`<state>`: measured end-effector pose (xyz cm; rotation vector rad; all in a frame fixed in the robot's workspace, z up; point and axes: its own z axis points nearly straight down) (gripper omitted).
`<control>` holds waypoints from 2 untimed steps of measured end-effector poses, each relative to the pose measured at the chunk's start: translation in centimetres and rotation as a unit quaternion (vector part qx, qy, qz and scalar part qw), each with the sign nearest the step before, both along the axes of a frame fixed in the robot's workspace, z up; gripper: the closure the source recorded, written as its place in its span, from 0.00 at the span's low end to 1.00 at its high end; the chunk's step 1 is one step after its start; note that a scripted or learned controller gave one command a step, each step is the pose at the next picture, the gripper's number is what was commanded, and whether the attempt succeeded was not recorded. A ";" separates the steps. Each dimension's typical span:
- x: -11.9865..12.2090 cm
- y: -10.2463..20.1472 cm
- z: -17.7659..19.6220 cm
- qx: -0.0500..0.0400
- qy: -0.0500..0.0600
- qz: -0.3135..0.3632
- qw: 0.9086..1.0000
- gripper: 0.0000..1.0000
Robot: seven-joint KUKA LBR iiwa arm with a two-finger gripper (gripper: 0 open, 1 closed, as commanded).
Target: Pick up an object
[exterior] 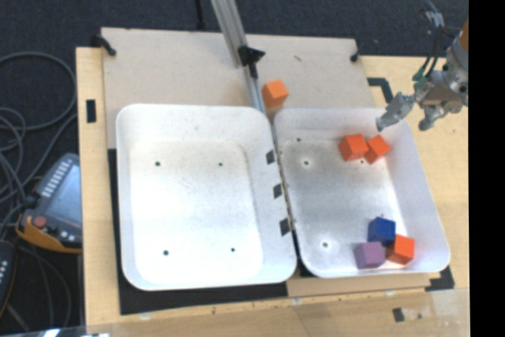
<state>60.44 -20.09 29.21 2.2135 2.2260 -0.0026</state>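
My gripper (410, 116) hangs at the far right edge of the right bin (339, 193), its two fingers spread open with nothing between them. Just left of it and lower, two orange blocks (354, 147) (377, 147) lie side by side in the bin's upper right part. In the bin's lower right corner a blue block (382, 230), a purple block (368, 254) and another orange block (402, 249) cluster together. One more orange block (274, 93) rests on the bench outside the bins, by the metal rail.
The left bin (197, 193) lies beside the right one. A slanted aluminium rail (225, 8) rises from the bench's back middle. Cables and a pendant (55, 201) lie off the bench on the left.
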 end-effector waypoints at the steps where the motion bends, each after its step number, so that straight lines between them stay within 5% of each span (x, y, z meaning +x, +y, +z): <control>1: 2.5 2.8 -14.7 0.002 0.003 -0.001 1.000 0.00; 2: 5.6 0.7 -16.9 0.000 -0.001 -0.003 1.000 0.00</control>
